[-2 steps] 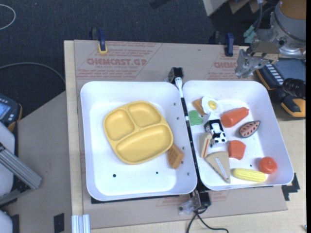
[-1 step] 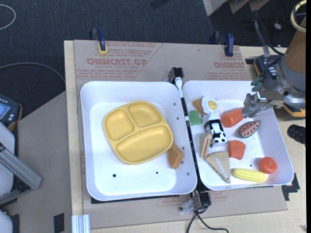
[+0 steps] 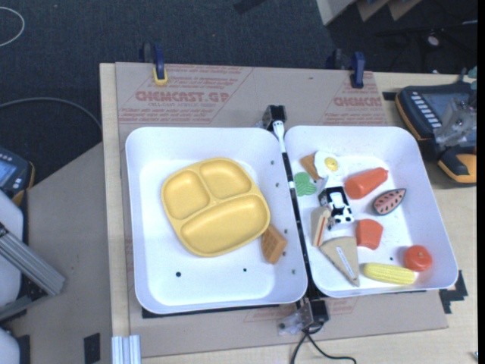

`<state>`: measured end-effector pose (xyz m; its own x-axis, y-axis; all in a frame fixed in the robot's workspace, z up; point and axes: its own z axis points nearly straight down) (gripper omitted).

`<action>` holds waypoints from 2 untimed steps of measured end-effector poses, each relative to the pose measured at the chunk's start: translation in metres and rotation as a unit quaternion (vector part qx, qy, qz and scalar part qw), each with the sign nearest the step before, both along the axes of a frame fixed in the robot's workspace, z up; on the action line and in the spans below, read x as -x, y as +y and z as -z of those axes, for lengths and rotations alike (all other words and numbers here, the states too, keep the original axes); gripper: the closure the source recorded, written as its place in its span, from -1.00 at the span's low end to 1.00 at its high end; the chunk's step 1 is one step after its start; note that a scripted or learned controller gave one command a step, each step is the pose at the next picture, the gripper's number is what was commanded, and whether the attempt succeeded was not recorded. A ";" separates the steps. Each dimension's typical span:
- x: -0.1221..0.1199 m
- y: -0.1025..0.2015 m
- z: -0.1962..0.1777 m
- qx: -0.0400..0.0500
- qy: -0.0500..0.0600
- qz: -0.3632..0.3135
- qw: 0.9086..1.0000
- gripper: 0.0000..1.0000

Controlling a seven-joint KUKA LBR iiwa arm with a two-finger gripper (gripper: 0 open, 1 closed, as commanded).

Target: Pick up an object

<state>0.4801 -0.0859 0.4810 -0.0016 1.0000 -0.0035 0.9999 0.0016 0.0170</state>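
Looking for the jaws first, we cannot tell their state. On the worktop (image 3: pixel 114 203) we see two white bins side by side. The left bin (image 3: pixel 144 226) holds a yellow tray (image 3: pixel 216 205) with three compartments, and a brown cracker (image 3: pixel 273 245) lies just beside its lower right corner. The right bin (image 3: pixel 432 203) holds the small toys: a fried egg (image 3: pixel 327 162) near the top, an orange carrot (image 3: pixel 366 182), a brown oval (image 3: pixel 389 201), a black-and-white cow (image 3: pixel 336 206), a red block (image 3: pixel 369 233), a cone (image 3: pixel 342 257), a corn cob (image 3: pixel 389 274) and a tomato (image 3: pixel 417 258). A green leaf (image 3: pixel 305 184) lies at the bin's left wall.
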 end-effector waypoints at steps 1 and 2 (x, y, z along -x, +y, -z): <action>0.001 0.017 0.089 -0.002 0.015 0.001 1.000 1.00; 0.001 0.072 0.152 -0.003 0.015 -0.002 1.000 1.00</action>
